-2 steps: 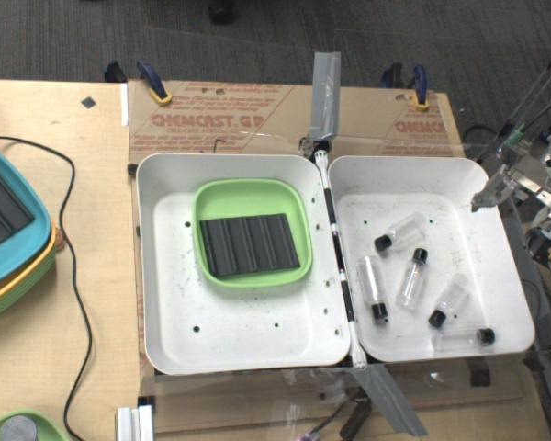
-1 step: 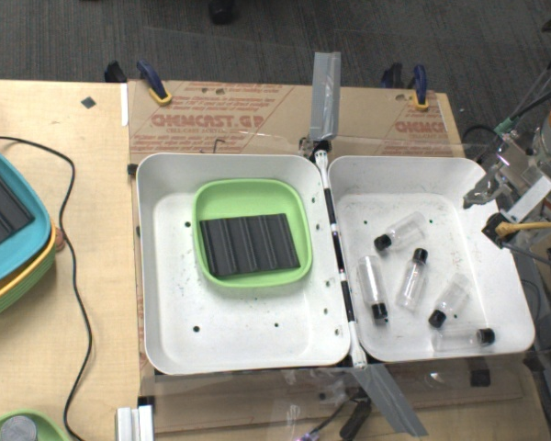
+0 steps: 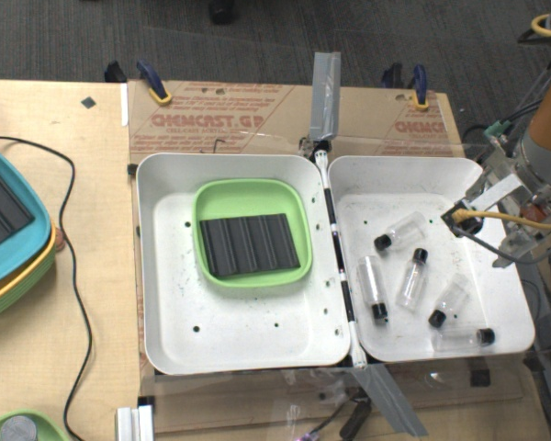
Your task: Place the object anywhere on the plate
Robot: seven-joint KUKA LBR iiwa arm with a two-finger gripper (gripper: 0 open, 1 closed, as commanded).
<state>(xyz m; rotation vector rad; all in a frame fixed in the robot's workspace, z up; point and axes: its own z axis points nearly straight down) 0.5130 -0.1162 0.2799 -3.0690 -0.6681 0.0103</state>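
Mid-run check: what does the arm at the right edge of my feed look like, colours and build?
The arm is grey and rounded, with an orange band above the wrist, cut off by the frame edge. Its gripper is a pale, silvery assembly of thin angular metal pieces. No markings are legible.

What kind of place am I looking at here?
Probably a robotics lab: a robot arm reaches over a white bin of capped vials, a green plate sits in the next bin, and clamps hold cardboard down.
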